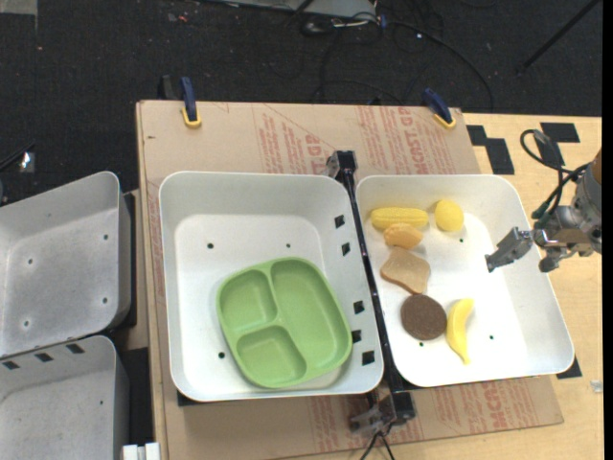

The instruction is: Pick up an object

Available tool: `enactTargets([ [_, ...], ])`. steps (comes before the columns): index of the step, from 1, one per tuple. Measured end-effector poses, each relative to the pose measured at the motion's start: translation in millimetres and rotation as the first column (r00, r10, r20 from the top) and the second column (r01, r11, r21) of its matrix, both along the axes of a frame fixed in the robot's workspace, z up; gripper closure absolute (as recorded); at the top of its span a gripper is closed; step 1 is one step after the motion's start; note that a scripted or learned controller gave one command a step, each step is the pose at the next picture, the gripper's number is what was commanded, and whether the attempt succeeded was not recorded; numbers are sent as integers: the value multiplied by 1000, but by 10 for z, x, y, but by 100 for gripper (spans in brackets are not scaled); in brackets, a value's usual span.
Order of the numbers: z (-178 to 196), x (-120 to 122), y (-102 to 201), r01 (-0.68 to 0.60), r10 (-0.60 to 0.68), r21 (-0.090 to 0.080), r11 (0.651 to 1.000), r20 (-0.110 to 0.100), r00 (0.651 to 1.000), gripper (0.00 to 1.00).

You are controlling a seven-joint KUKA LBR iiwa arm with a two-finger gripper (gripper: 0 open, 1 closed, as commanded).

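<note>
Banana lies in the right bin; the gripper hovers nearby, jaws spread, holding nothing.

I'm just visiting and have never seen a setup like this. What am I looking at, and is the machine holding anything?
One camera looks down at a slant on a bench with two shallow white bins. The left bin holds a green divided plate. The right bin holds toy food: a corn cob, a lemon, a bread slice, a brown round patty and a banana. The robot arm reaches in from the right; its gripper hangs over the right bin with nothing between its fingers.
</note>
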State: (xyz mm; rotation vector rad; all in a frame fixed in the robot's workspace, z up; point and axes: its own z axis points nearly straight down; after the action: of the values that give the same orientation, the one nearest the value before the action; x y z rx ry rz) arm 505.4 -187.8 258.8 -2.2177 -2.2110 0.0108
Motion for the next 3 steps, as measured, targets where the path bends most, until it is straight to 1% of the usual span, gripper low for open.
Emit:
enactTargets([
  [1,62,23,6,-4,4,-3,1000,11,1000,0],
  [2,-571,35,-24,-1,1,-1,1000,7,1000,0],
  [3,-1138,-77,-12,-1,1,0,1000,6,1000,0],
])
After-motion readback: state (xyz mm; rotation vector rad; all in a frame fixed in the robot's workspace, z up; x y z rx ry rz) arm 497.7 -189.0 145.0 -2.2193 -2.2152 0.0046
